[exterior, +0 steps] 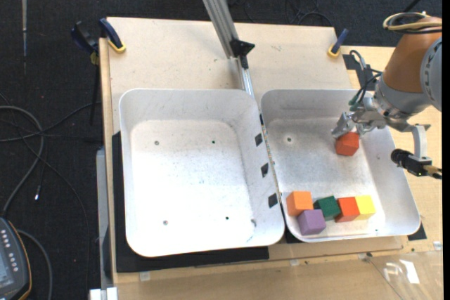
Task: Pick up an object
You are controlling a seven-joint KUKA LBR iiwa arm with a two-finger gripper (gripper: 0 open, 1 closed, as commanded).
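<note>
Left white bin [140, 172] on wooden bench [176, 53] (corner clamps).

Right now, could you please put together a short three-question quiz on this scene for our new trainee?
1. True or false: the blocks lie in the right bin.
2. Which block is nearest the gripper? A) purple block B) lone orange-red block C) yellow block
3. How many blocks sit clustered at the bin's near edge?

Key: 1 true. 2 B. 3 five: orange, purple, green, orange-red, yellow.
</note>
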